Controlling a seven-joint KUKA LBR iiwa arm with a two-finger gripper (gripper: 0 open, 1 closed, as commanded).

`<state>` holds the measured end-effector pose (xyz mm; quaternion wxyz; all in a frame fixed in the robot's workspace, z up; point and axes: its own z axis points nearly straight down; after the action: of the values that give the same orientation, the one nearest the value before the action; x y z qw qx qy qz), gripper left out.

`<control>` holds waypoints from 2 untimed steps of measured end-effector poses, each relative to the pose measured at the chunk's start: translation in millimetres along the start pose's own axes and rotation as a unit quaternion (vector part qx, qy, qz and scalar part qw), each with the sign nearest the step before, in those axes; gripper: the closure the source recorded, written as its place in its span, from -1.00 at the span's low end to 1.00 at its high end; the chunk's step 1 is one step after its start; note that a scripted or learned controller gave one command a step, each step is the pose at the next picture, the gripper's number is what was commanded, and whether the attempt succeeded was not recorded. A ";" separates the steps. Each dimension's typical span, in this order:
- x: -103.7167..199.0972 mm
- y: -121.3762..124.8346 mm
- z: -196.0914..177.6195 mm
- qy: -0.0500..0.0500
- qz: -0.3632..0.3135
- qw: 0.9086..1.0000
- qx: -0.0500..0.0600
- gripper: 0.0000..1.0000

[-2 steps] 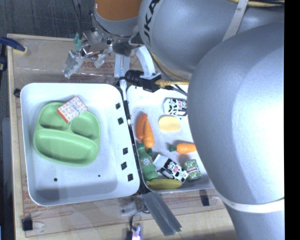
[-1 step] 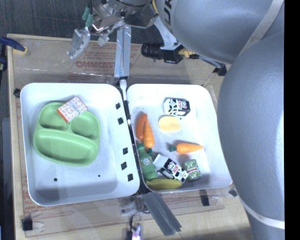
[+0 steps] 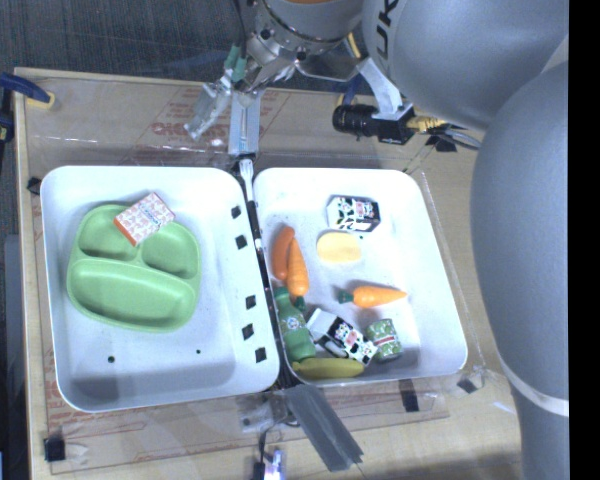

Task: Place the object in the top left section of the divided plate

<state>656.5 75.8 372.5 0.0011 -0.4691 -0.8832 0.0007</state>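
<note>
A green divided plate (image 3: pixel 130 298) lies in the left bin (image 3: pixel 130 378). A small red-and-white checkered box (image 3: pixel 144 218) rests on the plate's upper part, over the top left section and reaching the ridge between the two top sections. My gripper (image 3: pixel 223 123) hangs above the bench behind the bins, near the wall between them, well away from the box. Its two fingers are spread apart and open, with nothing between them.
The right bin (image 3: pixel 435 268) holds a cow-patterned carton (image 3: pixel 353 212), a yellow round piece (image 3: pixel 339 248), two carrots (image 3: pixel 288 258) by the divider, another carrot (image 3: pixel 376 295), a green bottle (image 3: pixel 295 328), a banana (image 3: pixel 330 368) and small cartons (image 3: pixel 384 336). The arm's grey body fills the upper right.
</note>
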 end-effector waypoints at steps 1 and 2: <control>-52.8 -35.6 -39.7 0.000 0.009 1.000 -0.001 -1.00; -95.1 -63.8 -60.7 -0.001 -0.037 0.999 -0.002 -1.00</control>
<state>657.0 -38.6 433.2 -0.0005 -0.4357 -0.9001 -0.0002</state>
